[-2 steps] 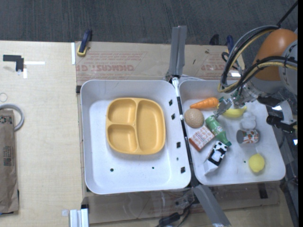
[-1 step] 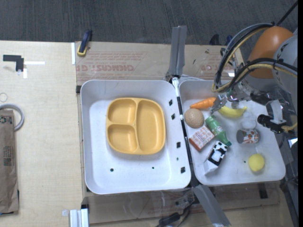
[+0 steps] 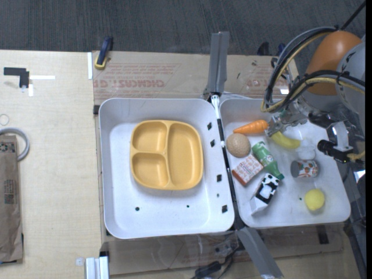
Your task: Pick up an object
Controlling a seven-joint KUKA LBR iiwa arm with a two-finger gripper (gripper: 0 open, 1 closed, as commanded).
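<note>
The likeliest target is the banana, a small yellow piece lying near the back of the right bin, just beside the tip of the carrot. The gripper hangs right over it, low in the bin, but its tip is lost among cables and metal parts — I cannot tell how the fingers are set, nor whether anything sits between them.

The main risk is crowding. The carrot lies close to the banana, so a descent slightly off toward the left could catch both, or nudge one and roll the other away. The banana's curved, smooth skin looks apt to slip out of a narrow pinch.

Further out, the brown egg-like ball, the green bottle and the red-and-white packet lie bunched near the dividing wall; a sweep of the wrist could scatter them. The small can and the lemon sit apart, nearer the front right — rounder things that would roll if bumped.

The left bin carries a yellow divided plate, well clear of the arm on the tabletop.
</note>
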